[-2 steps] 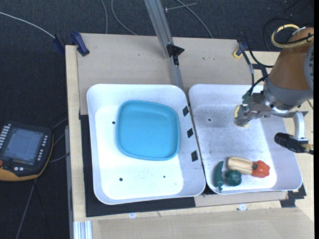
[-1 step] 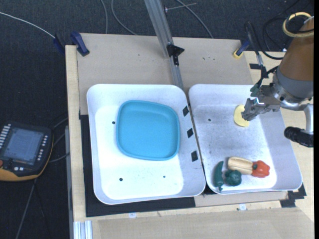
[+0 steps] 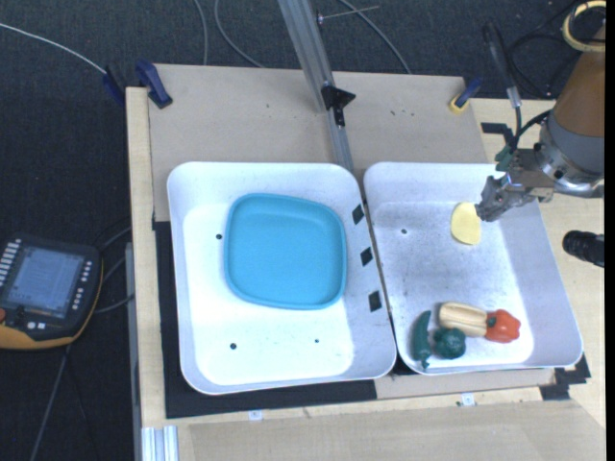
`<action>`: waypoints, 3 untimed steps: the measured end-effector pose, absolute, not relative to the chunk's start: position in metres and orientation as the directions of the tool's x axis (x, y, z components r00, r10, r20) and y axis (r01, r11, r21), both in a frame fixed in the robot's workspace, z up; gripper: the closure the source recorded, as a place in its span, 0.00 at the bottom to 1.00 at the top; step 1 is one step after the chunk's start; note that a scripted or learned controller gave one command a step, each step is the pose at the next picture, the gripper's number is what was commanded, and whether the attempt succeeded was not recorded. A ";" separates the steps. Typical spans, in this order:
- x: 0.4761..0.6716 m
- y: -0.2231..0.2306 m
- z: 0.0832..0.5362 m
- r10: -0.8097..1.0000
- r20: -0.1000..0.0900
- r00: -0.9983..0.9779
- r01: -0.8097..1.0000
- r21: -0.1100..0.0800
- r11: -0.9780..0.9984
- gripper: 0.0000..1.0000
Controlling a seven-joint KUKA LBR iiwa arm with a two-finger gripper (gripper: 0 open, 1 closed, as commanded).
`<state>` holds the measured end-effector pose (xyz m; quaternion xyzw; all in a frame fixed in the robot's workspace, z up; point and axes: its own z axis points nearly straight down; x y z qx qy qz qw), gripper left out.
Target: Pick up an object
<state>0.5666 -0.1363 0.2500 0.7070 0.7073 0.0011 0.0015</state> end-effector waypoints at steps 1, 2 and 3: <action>0.576 -0.088 0.245 1.000 0.001 -0.004 1.000 0.000 0.004 1.00; 0.603 -0.037 0.250 1.000 0.001 -0.005 1.000 0.001 0.005 1.00; 0.613 0.008 0.248 1.000 0.000 -0.004 1.000 0.000 0.004 1.00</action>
